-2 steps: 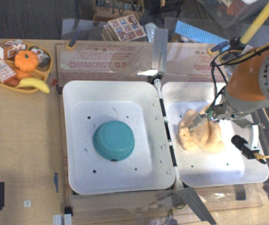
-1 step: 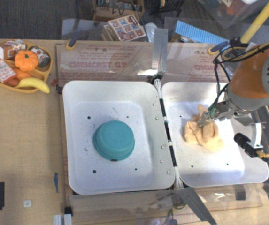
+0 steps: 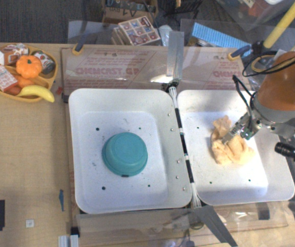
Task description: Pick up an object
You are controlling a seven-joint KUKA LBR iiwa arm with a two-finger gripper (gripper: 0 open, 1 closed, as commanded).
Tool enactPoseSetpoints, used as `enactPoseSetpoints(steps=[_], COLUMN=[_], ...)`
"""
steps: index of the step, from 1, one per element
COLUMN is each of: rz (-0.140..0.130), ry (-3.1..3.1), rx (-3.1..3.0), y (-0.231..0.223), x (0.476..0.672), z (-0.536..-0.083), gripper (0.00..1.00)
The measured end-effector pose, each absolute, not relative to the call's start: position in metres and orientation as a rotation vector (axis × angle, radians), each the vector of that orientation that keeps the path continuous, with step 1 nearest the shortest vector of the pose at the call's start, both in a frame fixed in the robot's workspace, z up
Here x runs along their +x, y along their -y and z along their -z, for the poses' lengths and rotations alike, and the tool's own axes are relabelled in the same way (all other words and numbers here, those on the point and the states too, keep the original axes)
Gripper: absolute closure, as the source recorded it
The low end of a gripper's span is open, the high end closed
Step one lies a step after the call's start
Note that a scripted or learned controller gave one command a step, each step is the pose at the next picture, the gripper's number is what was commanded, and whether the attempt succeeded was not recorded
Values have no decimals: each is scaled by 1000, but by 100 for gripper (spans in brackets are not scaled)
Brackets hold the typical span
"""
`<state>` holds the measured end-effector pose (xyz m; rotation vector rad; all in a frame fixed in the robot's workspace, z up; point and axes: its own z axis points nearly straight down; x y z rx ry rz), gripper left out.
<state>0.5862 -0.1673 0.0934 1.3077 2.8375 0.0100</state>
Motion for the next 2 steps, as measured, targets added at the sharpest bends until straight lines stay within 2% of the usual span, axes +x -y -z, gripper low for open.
enactPoseSetpoints(steps=[1,2], rz=[-2,-2], ry=[-2707,-2602], rx=[1586,1753], y=[125,93], x=[612,668], z=[-174,-238], gripper=[100,100])
